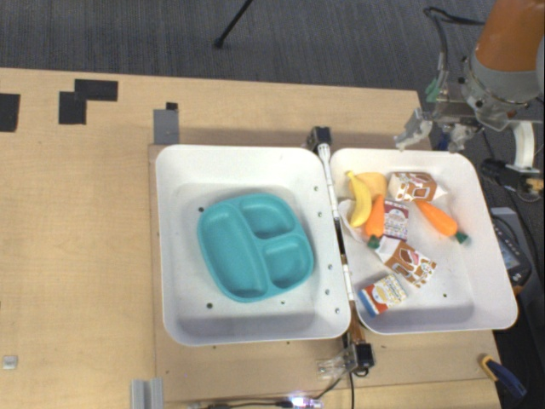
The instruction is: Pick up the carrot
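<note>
The carrot (437,219) is a smooth, tapered orange piece with a small dark green cap at its thin end, lying at a slant on the floor of the right bin (490,254), below the gripper (415,131) and a little to its right in the camera view. A second carrot (375,215), stubbier and also orange, lies further left, below the gripper, touching a curved yellow banana (364,196). Just beside the thick end of the first carrot sits a rounded brown-and-white packet (412,187); between the 2 carrots stands a small printed carton (396,220), with a brown patterned packet (410,264) and a red, white and blue box (384,294) lower down.

The gripper hangs above the top rim of that bin, on the pale wood bench (77,254), well apart from every item; whether its pale fingers are apart or together cannot be told at this size. The arm's orange band (509,39) shows above it, to the right.

To the gripper's lower left, the left bin (170,228), glossy white with rounded corners, holds a teal plastic plate (254,246) with 3 moulded compartments.
</note>
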### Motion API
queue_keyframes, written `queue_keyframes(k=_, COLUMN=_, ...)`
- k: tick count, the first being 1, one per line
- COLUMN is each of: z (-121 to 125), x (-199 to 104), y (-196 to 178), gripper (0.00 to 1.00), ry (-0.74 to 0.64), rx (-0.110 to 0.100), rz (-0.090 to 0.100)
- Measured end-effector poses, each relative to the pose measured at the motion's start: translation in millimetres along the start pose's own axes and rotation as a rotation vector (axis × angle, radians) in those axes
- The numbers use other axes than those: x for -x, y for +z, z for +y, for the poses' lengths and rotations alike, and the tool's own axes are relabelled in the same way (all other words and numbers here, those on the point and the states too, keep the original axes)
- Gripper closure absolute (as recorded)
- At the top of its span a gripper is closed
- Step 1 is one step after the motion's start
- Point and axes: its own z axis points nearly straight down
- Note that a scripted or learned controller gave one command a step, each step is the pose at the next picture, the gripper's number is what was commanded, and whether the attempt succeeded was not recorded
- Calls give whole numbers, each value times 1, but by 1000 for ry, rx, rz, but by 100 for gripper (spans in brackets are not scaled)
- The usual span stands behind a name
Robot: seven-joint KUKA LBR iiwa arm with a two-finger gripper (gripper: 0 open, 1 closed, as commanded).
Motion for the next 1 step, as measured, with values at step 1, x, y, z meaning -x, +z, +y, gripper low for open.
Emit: queue_keyframes(k=1, z=-36, x=-19, y=182, gripper=0, ry=72, rx=13, rz=-1)
